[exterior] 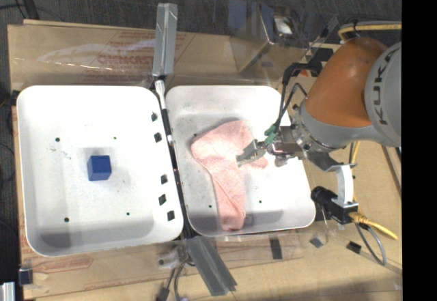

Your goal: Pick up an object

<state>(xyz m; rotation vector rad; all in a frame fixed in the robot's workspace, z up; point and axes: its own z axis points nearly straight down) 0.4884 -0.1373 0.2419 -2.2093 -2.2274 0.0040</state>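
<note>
Pink cloth (pixel 222 160) under claw (pixel 247 155), perhaps touching; finger spread indiscernible, tips blurred.

You have two bins side by side on the bench. A cube (pixel 100 167) sits in the left bin (pixel 41 115), left of centre. A cloth (pixel 225 170) lies in the right bin (pixel 205 98), running from the middle toward the near wall. The gripper (pixel 254 153) is over the cloth's right edge.
</note>
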